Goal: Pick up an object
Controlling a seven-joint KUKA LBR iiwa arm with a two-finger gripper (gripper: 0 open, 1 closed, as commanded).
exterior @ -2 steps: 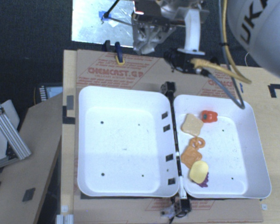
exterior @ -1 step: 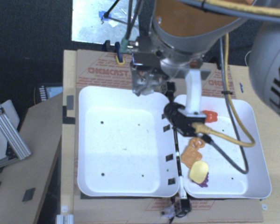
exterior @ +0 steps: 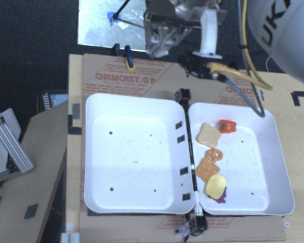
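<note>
End effector (exterior: 158, 45) high above counter (exterior: 280, 92), beyond far rim of left bin (exterior: 97, 141); grips nothing, open or closed: cannot tell. Right bin (exterior: 271, 165) holds candidates: red pepper (exterior: 226, 126) near far wall, tan bread slice (exterior: 208, 135) beside divider, orange pretzel (exterior: 215, 155), orange piece (exterior: 207, 169), yellow lemon (exterior: 215, 186) over purple bit. Step: pre-approach, no target engaged. Next, by my judgement: travel over right bin, descend onto isolated item; pepper stands clearest.

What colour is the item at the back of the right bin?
Red, with a dark spot: the small item, seen in the camera view.
</note>
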